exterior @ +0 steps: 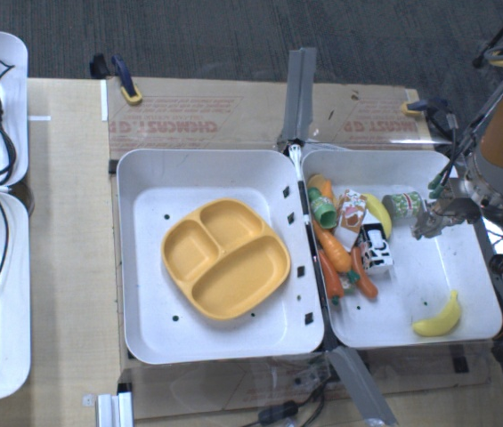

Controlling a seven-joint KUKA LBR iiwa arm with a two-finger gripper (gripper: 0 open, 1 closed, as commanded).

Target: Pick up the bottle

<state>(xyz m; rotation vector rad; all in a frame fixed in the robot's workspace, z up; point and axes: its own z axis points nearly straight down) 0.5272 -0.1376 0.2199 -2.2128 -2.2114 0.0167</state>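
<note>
In the camera view, the bottle (pixel 322 205) lies on its side in the right bin (pixel 465 278), hard against the bin's left wall, at the top of a heap of carrots (pixel 333 261). It is orange toward the far end with a green end nearer the camera, and its long axis runs roughly along that wall, from the far side toward the near side. The gripper (pixel 427 222) hangs over the right part of the same bin, just beside a green can (pixel 404 205). So the bottle lies to the left of the jaws, past the can, a small carton (pixel 352 210) and a yellow banana (pixel 378 213). The jaws are small and dark here; whether they are open or closed I cannot tell. Nothing appears between them.
</note>
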